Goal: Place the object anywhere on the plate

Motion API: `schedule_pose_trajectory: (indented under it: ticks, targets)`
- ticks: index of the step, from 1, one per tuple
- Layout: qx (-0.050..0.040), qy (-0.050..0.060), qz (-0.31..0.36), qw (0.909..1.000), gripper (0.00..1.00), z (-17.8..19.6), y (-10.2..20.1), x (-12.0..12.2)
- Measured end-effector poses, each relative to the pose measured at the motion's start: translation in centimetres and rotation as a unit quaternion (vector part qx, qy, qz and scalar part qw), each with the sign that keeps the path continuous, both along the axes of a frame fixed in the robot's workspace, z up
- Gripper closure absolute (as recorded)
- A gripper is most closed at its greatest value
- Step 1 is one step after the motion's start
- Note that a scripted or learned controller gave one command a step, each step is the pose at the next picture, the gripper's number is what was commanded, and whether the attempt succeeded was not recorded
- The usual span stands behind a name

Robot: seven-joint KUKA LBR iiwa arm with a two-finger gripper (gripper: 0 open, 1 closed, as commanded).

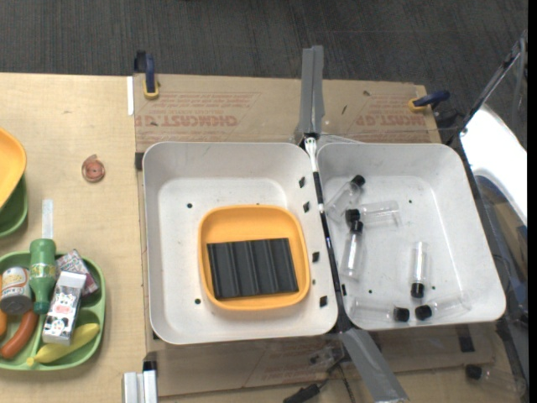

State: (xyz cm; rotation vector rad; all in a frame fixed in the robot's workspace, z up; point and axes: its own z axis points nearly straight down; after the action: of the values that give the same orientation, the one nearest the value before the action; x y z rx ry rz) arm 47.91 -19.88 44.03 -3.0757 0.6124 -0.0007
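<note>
A round yellow dish [8,168] is cut off by the left edge; labels on the small white carton [61,307] are too small to read.

Red print runs along the cardboard sheet [281,112] at the far edge of the bins; it stands upside down to the camera and seems to read "CHEMCAST GP". The small carton [60,309] at near left carries markings too small to read.

A pale, rounded stretch of the arm [502,145] lies past the bench's right edge, outside the bins, slanting toward the lower right. Which link it is cannot be told.
</note>
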Motion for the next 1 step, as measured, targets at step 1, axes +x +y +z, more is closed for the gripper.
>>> schedule_pose_trajectory:
  ticks: [1]
  targets:
    - [0.0014,-0.001,0.097,0.9953,0.0,0.06,-2.25,0.7]
